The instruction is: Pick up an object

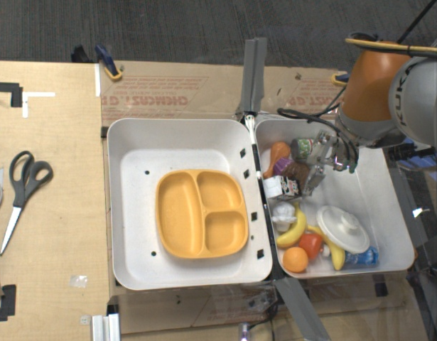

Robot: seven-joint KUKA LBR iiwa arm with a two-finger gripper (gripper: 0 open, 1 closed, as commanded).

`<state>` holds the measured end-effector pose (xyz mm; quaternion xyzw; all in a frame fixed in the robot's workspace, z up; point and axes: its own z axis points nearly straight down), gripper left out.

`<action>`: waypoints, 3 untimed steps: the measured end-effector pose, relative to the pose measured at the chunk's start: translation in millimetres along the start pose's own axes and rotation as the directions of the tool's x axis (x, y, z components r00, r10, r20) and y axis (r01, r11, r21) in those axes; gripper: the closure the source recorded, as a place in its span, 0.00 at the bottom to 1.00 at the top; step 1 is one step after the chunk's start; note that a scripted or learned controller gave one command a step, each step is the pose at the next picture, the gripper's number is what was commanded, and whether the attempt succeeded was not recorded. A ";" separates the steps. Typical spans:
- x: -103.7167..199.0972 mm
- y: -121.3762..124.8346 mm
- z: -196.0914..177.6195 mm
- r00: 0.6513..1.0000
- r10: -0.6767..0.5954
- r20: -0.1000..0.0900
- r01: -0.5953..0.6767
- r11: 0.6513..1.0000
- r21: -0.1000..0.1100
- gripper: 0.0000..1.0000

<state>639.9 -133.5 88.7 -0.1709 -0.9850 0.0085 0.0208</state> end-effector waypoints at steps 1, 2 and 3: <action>13.1 25.6 -0.2 0.959 0.284 0.006 -0.284 0.959 -0.006 0.00; 14.2 29.1 -0.1 0.917 0.400 0.000 -0.400 0.917 -0.014 0.00; 15.3 22.6 -0.8 0.769 0.639 0.008 -0.638 0.769 -0.033 0.00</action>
